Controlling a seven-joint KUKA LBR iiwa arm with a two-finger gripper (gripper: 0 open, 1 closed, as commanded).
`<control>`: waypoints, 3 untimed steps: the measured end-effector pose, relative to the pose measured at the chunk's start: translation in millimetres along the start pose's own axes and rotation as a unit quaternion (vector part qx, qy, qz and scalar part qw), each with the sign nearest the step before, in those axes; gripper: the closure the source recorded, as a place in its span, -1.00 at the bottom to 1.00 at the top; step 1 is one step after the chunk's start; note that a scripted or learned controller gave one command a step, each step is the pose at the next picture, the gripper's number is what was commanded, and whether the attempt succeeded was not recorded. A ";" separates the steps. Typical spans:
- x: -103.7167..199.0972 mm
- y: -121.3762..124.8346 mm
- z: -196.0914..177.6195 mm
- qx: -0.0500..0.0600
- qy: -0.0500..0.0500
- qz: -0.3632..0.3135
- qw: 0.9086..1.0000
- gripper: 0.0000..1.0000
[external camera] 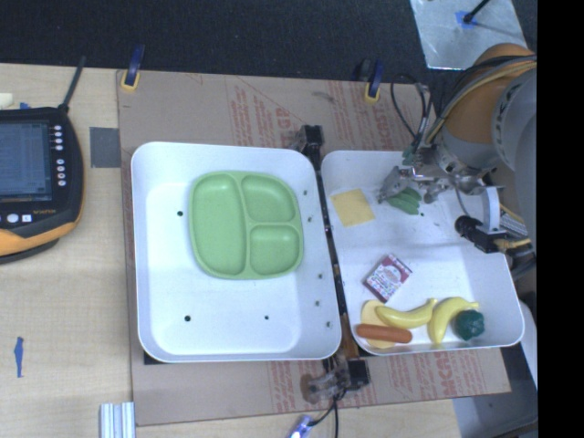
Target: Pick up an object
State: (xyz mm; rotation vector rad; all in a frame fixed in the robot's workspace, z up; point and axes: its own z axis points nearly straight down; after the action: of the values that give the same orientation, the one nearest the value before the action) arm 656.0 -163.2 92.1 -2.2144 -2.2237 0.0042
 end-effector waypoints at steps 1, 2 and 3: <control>-32.9 0.4 -0.5 -0.002 -0.001 0.001 1.000 -1.00; -18.5 0.0 0.0 0.000 0.000 0.000 1.000 -1.00; -37.4 0.5 -0.4 -0.002 -0.001 0.001 1.000 -1.00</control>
State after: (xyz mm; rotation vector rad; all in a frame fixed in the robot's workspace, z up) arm 656.6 -200.6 92.5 -2.2191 -2.2240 0.0010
